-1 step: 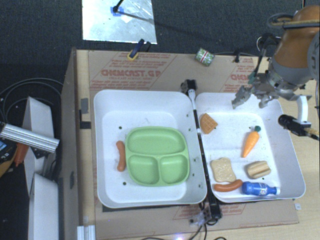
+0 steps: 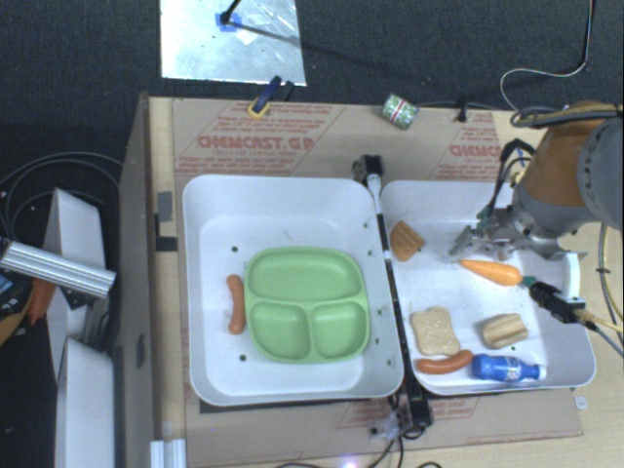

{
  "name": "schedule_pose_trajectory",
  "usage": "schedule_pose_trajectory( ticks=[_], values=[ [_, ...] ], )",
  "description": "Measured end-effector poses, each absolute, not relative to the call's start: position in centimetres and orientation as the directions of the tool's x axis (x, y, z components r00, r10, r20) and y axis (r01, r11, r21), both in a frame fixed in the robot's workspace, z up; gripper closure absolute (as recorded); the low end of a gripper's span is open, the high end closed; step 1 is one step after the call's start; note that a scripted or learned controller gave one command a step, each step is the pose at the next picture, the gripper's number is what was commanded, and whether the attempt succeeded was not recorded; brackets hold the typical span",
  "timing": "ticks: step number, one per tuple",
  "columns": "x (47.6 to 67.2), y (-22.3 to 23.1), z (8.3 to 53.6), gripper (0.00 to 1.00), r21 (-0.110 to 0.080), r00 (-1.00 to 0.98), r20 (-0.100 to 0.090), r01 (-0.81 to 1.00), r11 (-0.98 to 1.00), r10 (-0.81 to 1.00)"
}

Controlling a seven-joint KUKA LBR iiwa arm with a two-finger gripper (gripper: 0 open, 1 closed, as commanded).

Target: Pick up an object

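Camera view has the hand (image 2: 478,242) low in the right bin (image 2: 575,359), and whether it's wide or narrow I cannot tell. Nearest target: the carrot (image 2: 490,272), just at its 5 o'clock, long axis running 10 to 4.

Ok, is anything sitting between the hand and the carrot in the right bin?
Nothing visible is in the way. The hand hangs over the right bin, just up and left of the carrot, with bare bin floor between them. The toast, cracker and bun lie off to the sides.
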State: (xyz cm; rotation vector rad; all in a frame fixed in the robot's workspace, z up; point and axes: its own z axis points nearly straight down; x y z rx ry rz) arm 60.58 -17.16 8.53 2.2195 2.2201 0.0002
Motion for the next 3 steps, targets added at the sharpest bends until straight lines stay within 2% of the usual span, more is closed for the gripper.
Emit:
schedule_pose_trajectory(
  ticks=[1, 2, 3],
  values=[
    [58.0, -18.6, 16.7, 0.0, 0.005, -0.001, -0.002, 1.0, 0.001, 1.0],
    [58.1, -20.2, 8.4, 0.0, 0.002, 0.0, -0.001, 1.0, 0.0, 1.0],
    [58.2, -20.2, 9.5, 1.0, 0.004, -0.001, -0.001, 1.0, 0.001, 1.0]
  ],
)
